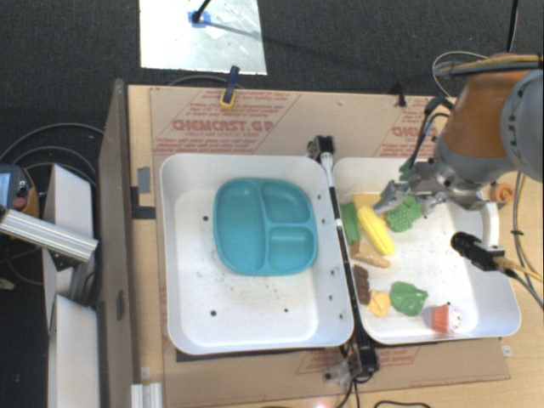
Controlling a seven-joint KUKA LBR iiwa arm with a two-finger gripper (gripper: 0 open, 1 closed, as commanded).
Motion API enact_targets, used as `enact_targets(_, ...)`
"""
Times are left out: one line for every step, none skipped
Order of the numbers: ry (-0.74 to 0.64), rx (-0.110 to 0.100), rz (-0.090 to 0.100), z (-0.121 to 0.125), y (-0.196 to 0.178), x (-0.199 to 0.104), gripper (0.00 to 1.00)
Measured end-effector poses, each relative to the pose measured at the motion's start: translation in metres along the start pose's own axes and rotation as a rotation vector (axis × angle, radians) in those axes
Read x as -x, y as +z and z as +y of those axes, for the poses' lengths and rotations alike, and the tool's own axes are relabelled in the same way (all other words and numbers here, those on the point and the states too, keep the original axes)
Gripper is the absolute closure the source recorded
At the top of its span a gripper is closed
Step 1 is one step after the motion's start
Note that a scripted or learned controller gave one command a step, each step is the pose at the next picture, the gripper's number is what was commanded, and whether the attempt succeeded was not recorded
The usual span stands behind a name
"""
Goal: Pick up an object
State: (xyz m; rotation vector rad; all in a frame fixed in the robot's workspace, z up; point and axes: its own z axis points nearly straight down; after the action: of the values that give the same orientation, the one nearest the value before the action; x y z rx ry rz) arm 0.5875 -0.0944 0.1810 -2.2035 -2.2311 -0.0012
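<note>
While the arm reaches in from the right, scene runs left to right like this: left bin holds a teal plate with three compartments, lying flat near the bin's middle, nothing on it, probably parked there as a drop target or just clutter. Right bin holds all the small stuff, bunched along its left wall: a green piece against the divider, yellow corn lying at a slant just beside it, a tan piece touching the corn's lower end, a brown piece below that, then an orange bit, a green leafy lump and a red-and-white piece toward the front edge. Items look dumped loose, not arranged. Gripper sits over the upper part of the right bin, wrist tilted down toward the pile. A bumpy green object lies right at the fingertips, touching or partly under them, just right of the corn. Looks like the pick target, but can't tell whether the fingers are around it or merely above it, and can't tell whether the gripper is open or closed; metal parts blur together there. Grasp judged in progress, not confirmed. Risk: corn is close enough to get nudged or caught along.
</note>
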Motion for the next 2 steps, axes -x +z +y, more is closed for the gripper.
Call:
enact_targets(0.006, -0.001, -0.003, 0.011, 0.077, -0.013, 0.00)
enact_targets(0.007, 0.008, -0.005, 0.013, 0.062, -0.011, 1.00)
